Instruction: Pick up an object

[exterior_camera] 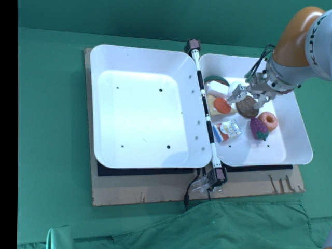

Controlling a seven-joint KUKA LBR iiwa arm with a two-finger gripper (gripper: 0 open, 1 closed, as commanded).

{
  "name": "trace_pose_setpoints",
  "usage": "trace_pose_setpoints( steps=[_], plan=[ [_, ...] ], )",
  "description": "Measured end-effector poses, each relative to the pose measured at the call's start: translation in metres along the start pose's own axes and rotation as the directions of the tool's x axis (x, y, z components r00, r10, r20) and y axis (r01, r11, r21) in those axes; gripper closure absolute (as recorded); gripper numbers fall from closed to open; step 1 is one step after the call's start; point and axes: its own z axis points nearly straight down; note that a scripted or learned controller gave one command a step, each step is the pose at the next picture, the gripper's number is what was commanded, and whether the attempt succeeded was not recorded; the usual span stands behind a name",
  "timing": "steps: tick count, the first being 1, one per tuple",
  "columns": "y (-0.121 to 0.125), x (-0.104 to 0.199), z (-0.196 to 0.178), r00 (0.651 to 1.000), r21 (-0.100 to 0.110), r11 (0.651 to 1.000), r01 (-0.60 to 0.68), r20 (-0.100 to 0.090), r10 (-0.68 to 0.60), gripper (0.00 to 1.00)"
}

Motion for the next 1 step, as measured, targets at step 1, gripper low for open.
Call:
trace_pose_setpoints(
  steps=[1],
  plan=[
    [0.0038, -0.0041, 0.0203, 1.000, -0.018, 1.000, 0.000, 0.008, 0.000, 0.00]
  ],
)
